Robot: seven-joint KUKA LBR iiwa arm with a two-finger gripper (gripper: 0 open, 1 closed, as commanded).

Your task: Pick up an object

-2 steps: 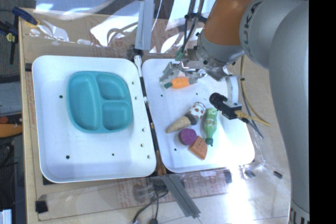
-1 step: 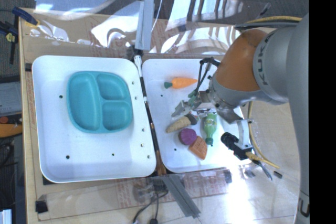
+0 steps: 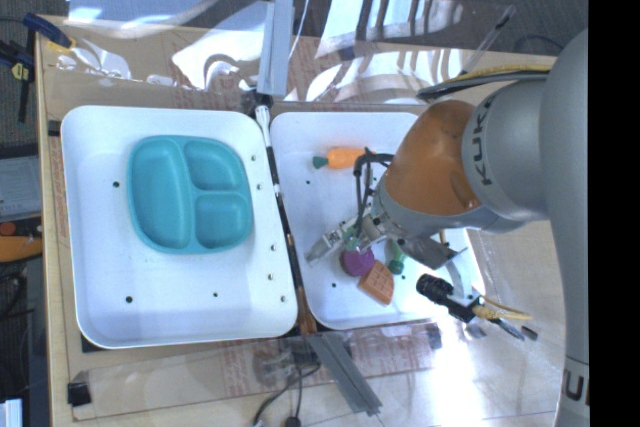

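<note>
Arm (image 3: 470, 165) crowds right bin (image 3: 300, 215); hand (image 3: 352, 240) low over clustered purple toy (image 3: 356, 261), brown waffle piece (image 3: 378, 286) and green bit (image 3: 396, 265), its spread impossible to tell, so it may well nudge neighbours and miss.

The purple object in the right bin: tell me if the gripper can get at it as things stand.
Probably yes. The gripper hangs just above the purple object, nothing lying over it. The brown piece and green piece crowd its lower right side, so a clean grasp is uncertain.
</note>
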